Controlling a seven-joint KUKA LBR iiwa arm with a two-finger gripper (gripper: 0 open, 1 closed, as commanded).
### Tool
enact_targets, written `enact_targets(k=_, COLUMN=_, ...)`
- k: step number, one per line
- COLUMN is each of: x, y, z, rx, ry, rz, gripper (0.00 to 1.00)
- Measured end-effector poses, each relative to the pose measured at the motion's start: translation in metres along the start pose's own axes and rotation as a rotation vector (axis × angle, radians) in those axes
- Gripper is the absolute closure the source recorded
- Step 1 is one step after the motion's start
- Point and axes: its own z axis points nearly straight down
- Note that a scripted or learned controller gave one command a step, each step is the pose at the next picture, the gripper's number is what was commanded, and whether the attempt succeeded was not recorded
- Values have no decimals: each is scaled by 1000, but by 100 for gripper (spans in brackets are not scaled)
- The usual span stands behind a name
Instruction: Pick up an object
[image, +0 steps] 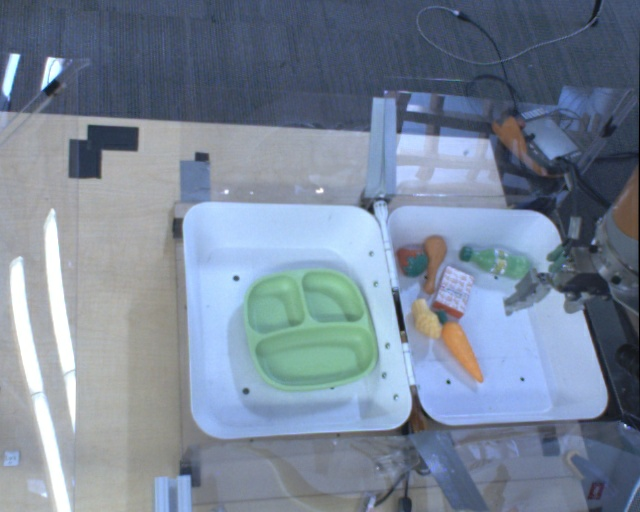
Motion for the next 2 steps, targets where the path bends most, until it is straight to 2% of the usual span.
enact_targets(k=1, x=82, y=20, z=88, rx=1, ry=1, rz=-16, gripper=0)
enact_targets(k=2, x=38, y=37, z=183, rx=-11, ry=-1, rz=-34, gripper=0)
